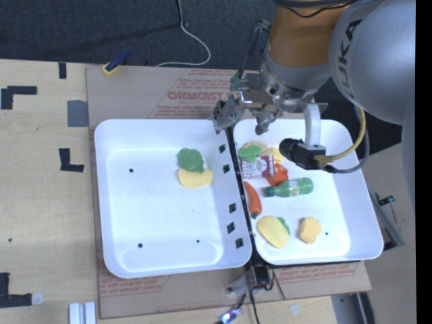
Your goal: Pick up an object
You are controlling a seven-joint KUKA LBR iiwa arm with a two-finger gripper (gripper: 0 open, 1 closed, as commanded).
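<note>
My gripper (244,120) hangs over the far end of the wall between the two bins, open, with nothing between its fingers (225,117). Just in front of it in the right bin (351,245) lie a green and yellow piece (251,151), a red packet (274,173), a green bottle (291,188) on its side and an orange carrot-like piece (253,199). Nearer the front sit a yellow piece with a green edge (273,231) and a small yellow chunk (310,230). In the left bin (121,248) a green leafy piece (190,158) touches a yellow piece (194,178).
The arm's grey body and orange band (304,25) lean over the right bin's far side, with a black cable connector (300,154) hanging above the packet. A cardboard sheet (155,96) lies under both bins. A thin cable (192,36) runs across the dark floor behind.
</note>
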